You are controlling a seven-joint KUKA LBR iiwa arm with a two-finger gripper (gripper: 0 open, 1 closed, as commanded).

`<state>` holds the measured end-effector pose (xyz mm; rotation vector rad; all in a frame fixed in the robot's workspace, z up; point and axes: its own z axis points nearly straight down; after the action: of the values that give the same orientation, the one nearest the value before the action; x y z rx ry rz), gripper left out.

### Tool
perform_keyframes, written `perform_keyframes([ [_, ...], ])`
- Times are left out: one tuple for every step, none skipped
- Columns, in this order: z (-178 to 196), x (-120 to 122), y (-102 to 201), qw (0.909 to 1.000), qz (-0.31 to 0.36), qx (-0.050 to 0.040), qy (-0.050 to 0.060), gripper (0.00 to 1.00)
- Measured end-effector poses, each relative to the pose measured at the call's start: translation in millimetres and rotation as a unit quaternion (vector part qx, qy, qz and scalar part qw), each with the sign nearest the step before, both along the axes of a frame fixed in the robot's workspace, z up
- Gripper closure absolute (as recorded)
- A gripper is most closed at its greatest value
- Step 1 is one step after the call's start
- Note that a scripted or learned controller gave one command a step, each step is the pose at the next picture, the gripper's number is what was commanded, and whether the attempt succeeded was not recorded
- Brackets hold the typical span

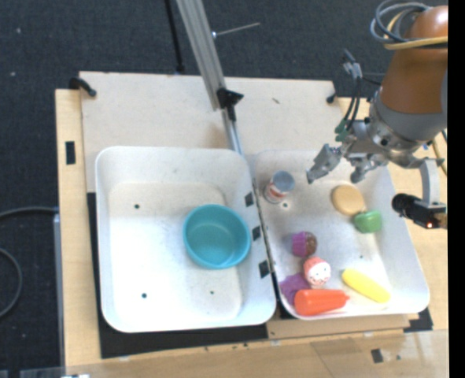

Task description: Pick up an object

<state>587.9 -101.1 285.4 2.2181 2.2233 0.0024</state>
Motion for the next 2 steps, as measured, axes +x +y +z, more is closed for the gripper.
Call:
perform_keyframes([
  [0,0,0,1.0,-0.001,0.0,0.0,0.0],
  [-62,-1,4,1.0,-0.002,-0.0009,0.003,0.0],
])
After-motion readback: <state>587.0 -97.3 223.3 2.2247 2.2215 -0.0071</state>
